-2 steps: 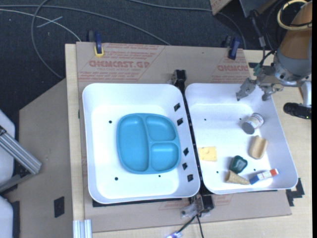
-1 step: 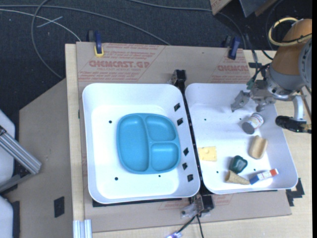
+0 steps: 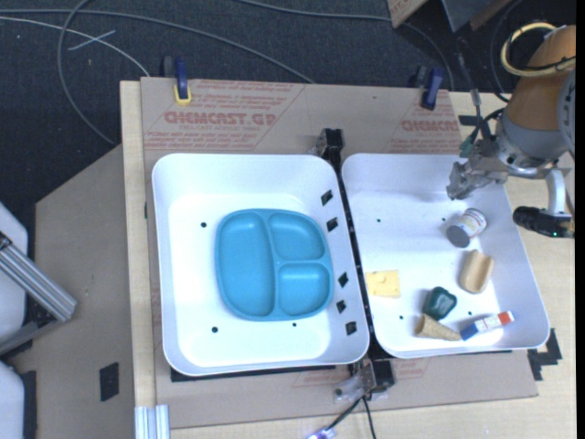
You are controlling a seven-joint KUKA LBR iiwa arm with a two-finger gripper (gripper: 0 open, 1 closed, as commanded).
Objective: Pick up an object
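Observation:
My gripper hangs over the far right part of the right bin, above and slightly left of a small grey-and-white cylinder. Below the cylinder lies a tan block. Nearer the front edge are a dark green lump, a tan wedge and a red, white and blue tube. A yellow piece shaped like cheese lies at the bin's left side. Nothing shows between the gripper's tips.
The left bin holds a blue divided plate. A row of black clips runs along the seam between the bins. Cables trail over the dark floor behind the bench.

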